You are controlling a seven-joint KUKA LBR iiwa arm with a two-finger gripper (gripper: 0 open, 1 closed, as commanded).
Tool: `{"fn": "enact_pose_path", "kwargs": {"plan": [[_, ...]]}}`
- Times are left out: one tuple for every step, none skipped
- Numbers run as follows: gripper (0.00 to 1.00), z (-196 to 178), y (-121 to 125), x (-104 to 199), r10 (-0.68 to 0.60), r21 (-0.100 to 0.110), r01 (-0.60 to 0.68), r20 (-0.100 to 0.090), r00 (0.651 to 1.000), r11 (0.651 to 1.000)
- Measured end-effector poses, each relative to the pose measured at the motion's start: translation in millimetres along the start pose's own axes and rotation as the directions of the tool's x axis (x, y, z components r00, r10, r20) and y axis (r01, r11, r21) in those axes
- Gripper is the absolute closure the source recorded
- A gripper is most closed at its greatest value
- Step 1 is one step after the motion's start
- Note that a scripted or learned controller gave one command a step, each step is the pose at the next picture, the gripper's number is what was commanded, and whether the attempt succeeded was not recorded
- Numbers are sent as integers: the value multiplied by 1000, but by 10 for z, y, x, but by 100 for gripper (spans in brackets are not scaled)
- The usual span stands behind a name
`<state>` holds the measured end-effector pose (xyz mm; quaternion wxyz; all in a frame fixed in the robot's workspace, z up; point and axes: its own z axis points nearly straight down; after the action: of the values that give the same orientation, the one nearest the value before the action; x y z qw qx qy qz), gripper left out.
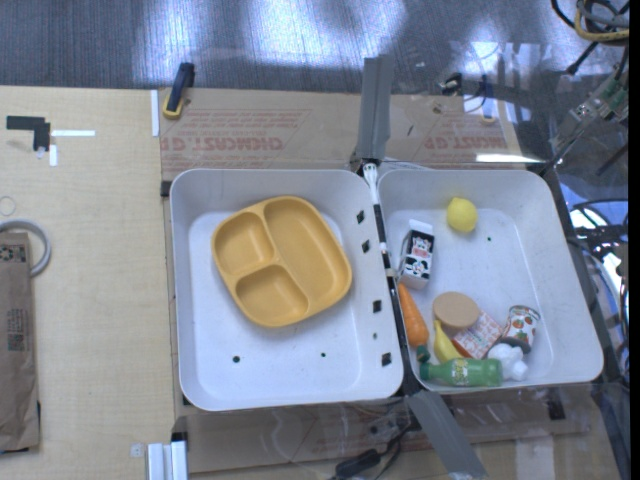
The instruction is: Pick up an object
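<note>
In the right bin (545,268) lay a small round yellow lemon (461,214) near the far wall, apart from a black-and-white carton (417,256), an orange carrot (412,315) and a green bottle (460,372) nearer the front. The gripper's state could not be told. Smaller overlapping items beside the bottle were hard to make out.

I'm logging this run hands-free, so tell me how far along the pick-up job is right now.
Nothing looks done yet. The lemon, milk carton, carrot and green bottle all lie in the right bin, none lifted. The left bin holds the yellow divided plate, flat on its floor. Nothing is in hand. The whole pick is left: reach in, close on one object, lift.
</note>
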<state>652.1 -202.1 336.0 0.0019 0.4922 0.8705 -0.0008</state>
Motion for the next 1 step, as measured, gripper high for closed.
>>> {"fn": "enact_pose_path", "kwargs": {"plan": [[100, -91, 10, -6, -2, -1, 2, 3, 1000, 1000]]}}
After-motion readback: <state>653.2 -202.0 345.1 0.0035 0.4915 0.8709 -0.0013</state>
